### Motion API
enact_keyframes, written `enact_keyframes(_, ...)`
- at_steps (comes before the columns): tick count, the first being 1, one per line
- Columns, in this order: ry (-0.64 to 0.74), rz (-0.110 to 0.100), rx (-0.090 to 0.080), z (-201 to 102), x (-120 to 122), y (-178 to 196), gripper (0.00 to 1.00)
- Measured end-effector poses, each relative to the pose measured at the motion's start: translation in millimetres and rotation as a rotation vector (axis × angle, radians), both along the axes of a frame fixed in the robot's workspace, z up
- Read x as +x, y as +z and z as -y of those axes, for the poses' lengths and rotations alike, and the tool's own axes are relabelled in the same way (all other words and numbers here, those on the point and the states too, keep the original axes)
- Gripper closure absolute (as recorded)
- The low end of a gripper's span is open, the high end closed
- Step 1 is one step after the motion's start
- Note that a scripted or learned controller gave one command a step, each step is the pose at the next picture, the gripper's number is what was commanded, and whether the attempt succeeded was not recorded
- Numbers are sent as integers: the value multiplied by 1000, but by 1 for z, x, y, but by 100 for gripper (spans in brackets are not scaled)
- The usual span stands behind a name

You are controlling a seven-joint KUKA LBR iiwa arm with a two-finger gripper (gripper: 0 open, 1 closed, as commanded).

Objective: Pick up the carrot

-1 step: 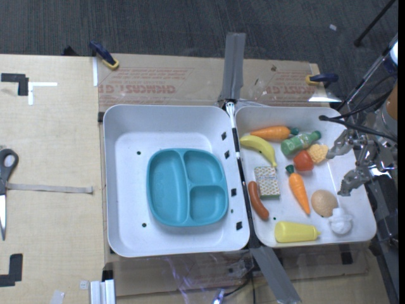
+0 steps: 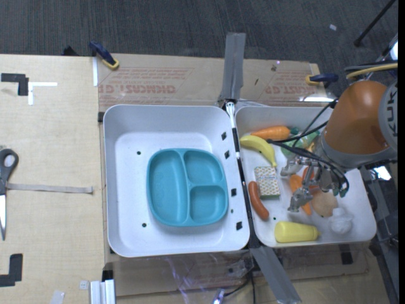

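Two white bins (image 2: 114, 189), one blue tray (image 2: 188, 187), one banana (image 2: 259, 147), one carrot (image 2: 271, 133), one sausage (image 2: 258, 200).

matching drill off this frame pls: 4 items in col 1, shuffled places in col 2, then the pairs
Column 1:
1. carrot
2. blue divided plate
3. yellow block
4. scissors

Column 2:
A. middle of the left bin
B. on the bench at the view's left edge
C. far end of the right bin, just behind the banana
D. near edge of the right bin

Pairs: 1-C, 2-A, 3-D, 4-B

The banana lies just nearer than the carrot. The hand is down in the right bin, over other items, not at the carrot.
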State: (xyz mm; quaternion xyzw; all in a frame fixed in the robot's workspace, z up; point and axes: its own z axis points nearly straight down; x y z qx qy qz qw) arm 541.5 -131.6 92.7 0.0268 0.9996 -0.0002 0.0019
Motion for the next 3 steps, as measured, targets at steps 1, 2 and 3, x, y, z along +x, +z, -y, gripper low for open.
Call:
enact_keyframes(1,4,4,-1,-1,2,10,100)
enact_keyframes(2,3,4,-1,-1,2,10,0)
enact_keyframes(3,-117,0,0,-19,-16,0,0)
